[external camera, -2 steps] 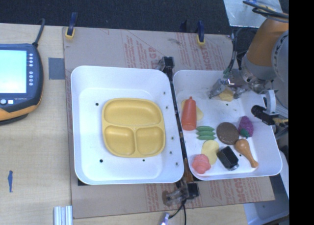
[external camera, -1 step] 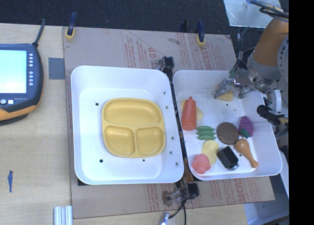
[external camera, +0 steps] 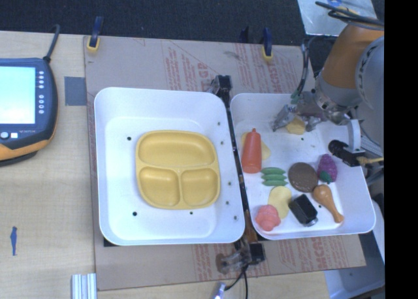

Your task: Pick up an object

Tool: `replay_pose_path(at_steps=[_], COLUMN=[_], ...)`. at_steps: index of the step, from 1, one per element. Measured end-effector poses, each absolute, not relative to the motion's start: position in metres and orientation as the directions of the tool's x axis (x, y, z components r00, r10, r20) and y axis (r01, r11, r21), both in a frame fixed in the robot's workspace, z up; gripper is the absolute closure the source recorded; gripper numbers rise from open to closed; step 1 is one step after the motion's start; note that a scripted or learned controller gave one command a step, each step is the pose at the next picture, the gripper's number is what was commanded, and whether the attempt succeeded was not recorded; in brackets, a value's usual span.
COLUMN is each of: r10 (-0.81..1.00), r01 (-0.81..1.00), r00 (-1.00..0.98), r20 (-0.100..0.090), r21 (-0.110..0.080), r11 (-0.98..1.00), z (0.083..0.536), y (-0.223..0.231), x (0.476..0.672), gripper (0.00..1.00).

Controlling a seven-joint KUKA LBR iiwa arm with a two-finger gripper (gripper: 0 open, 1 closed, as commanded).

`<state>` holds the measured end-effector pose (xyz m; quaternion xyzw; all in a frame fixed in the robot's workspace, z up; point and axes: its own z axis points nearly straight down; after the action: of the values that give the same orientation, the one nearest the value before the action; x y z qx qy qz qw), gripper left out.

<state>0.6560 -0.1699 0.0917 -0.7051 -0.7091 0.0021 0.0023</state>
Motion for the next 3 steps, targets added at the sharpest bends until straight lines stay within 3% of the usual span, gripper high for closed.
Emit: replay_pose_path(at_steps=[1, 3], r10=[1.0, 1.0], r01=[1.0, 1.0], r00=[-0.003, -0.006], r20=[0.0, 0.0], r21=[-0.002, -0.006], r11=[0.003, 0.006], z=[0.092, 0.092], y=[-0.212, -0.157], x=[0.656, 0.656], gripper=[0.0, 0.0])
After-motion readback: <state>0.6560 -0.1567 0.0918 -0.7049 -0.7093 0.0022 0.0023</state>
